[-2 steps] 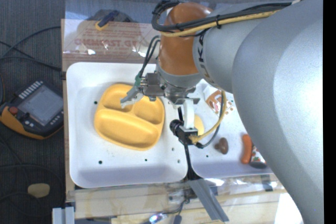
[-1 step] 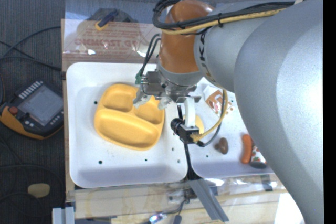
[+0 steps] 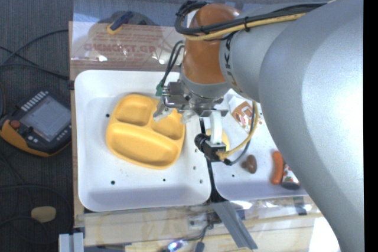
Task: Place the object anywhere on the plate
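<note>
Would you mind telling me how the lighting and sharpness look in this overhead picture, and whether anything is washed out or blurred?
In the camera view, lighting is even; the yellow plate is fairly sharp. The white bin is bright, nearly washed out, with glare on the clear plastic sheet behind it. The grey arm, close to the lens, looks soft and shades the bin beneath it.

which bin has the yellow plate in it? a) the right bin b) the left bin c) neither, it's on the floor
b: the yellow plate lies inside the left bin, while the right bin holds small items such as an orange sausage-shaped toy.
</note>
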Action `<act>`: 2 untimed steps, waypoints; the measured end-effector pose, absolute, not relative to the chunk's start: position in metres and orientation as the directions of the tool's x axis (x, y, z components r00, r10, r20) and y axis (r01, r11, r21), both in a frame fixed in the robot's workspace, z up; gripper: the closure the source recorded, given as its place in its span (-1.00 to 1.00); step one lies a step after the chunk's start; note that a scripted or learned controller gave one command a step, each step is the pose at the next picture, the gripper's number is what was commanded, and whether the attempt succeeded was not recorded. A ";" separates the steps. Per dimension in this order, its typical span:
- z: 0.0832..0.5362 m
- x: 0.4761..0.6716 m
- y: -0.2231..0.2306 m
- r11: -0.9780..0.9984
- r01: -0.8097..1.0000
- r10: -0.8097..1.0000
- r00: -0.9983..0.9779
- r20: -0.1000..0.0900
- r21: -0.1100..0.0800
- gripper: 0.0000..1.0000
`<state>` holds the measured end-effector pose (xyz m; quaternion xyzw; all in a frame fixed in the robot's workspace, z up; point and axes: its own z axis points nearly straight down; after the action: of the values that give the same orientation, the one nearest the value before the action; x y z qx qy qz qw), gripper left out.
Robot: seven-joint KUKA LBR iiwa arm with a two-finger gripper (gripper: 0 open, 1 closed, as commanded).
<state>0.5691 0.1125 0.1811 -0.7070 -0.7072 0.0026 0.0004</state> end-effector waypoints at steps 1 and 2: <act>0.181 0.569 0.113 0.001 1.000 1.000 -0.001 -0.003 -0.004 -1.00; 0.288 0.604 0.069 -0.001 1.000 1.000 0.001 -0.004 -0.001 -1.00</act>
<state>0.6045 0.0686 0.2883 -0.7075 -0.7067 0.0016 -0.0012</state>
